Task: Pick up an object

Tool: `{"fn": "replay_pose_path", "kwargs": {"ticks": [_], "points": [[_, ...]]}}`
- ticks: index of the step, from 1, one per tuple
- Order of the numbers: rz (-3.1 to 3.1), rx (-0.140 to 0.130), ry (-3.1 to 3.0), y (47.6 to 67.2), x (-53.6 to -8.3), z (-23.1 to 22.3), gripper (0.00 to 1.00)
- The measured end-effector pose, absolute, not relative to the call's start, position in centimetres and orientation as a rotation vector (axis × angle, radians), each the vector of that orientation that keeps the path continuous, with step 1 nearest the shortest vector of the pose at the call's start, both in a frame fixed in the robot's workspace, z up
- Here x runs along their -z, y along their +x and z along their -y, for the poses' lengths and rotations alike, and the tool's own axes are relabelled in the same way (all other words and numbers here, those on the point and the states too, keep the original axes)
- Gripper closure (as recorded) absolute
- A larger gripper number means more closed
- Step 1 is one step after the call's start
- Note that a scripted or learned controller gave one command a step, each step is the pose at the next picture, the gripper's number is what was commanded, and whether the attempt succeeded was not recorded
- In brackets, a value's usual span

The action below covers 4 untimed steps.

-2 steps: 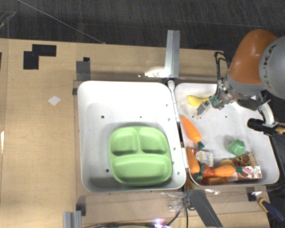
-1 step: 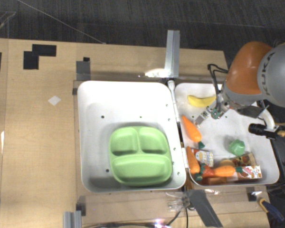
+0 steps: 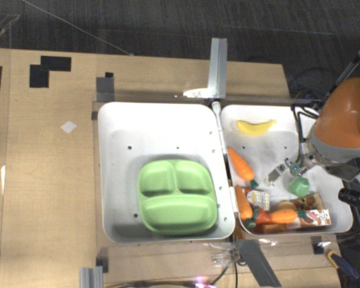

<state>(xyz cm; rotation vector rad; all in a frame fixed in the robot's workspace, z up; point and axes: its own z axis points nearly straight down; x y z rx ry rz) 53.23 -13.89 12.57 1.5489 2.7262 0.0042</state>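
My gripper [image 3: 285, 170] hangs low over the middle of the right bin [image 3: 285, 138], below the arm's orange band [image 3: 347, 122]. Just right of and below it lies a green round object [image 3: 300, 186]. An orange carrot [image 3: 241, 164] lies to its left by the bin's inner wall. A yellow banana [image 3: 255, 126] rests at the bin's far end. Along the near wall are a second carrot [image 3: 243, 203], a small carton [image 3: 258, 198], another orange piece [image 3: 282, 216] and a printed packet [image 3: 315, 218]. I see nothing lifted off the bin floor.
The left bin [image 3: 126, 137] holds a green divided plate [image 3: 177, 195]. A grey metal post [image 3: 218, 68] stands behind the wall between the two bins. Black markers [image 3: 48, 69] sit on the wooden bench at far left.
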Motion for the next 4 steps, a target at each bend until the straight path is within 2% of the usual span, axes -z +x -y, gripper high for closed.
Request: {"fn": "replay_pose_path", "kwargs": {"ticks": [1, 2, 3, 4], "points": [[-2.674, -0.004, 1.634, 55.9, -16.2, 18.7, 0.0], [-2.887, -0.002, 1.221, 54.4, -12.6, 20.6, 0.0], [-2.767, -0.006, 1.448, 52.3, -9.3, 15.3, 0.0], [-2.365, -0.004, 2.062, 55.5, -12.0, 16.4, 0.0]]}}
